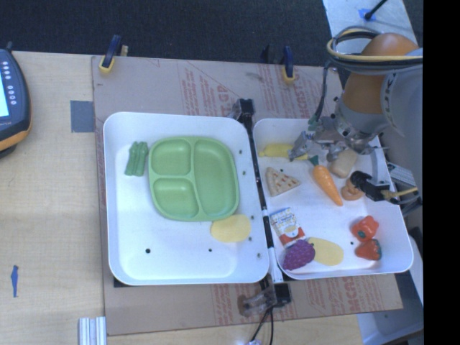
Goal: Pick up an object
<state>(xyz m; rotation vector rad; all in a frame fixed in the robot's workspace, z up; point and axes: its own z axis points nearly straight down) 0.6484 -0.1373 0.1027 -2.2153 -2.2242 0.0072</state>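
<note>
My gripper (305,149) hangs low over the far end of the right bin (392,268), with its dark fingers beside a yellow banana-shaped piece (274,150). An orange carrot (327,184) lies just right of and below the fingers. A tan waffle wedge (281,182) sits nearer the bin's left wall. Lower down are a small carton (286,223), purple grapes (298,254), a yellow flat piece (328,251) and two red pieces (366,228), (369,249). A beige piece (343,164) and a brown ring (352,190) lie under the arm.
The left bin (122,257) holds a green divided plate (192,177), a green bean bundle (136,158) and a yellow chip-like piece (231,228). Clamps (246,110) join the bins. A handheld pendant (11,99) lies at far left.
</note>
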